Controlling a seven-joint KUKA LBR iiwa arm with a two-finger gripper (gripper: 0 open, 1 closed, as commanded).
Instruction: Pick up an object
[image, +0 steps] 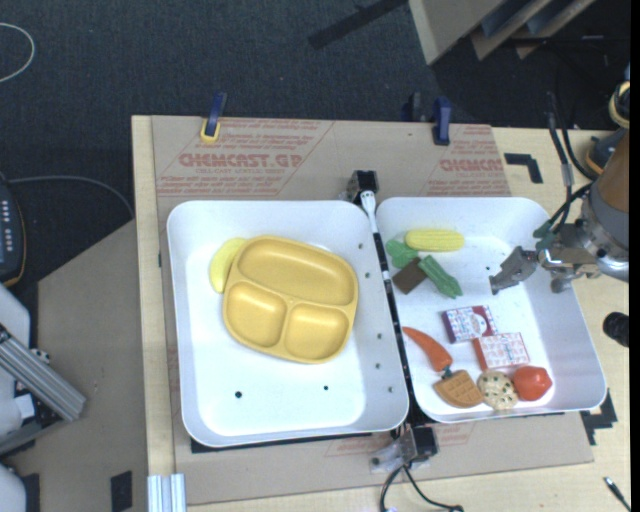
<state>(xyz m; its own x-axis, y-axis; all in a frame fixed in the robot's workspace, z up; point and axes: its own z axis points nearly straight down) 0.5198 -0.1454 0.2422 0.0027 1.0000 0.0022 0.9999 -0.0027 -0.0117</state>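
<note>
The end effector (515, 268) hangs over the right bin (585, 340), fingers apart and holding nothing. The nearest items, a corn cob (434, 239) and a green vegetable (438, 275), lie to its left. Centre over one item, clear of its neighbours, before descending and closing.

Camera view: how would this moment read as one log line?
arm: over right bin | end effector: nothing seen held | nearest: corn cob, green piece | left bin: yellow tray

Tool (533, 270) low, fingers apart, nothing between.
</note>
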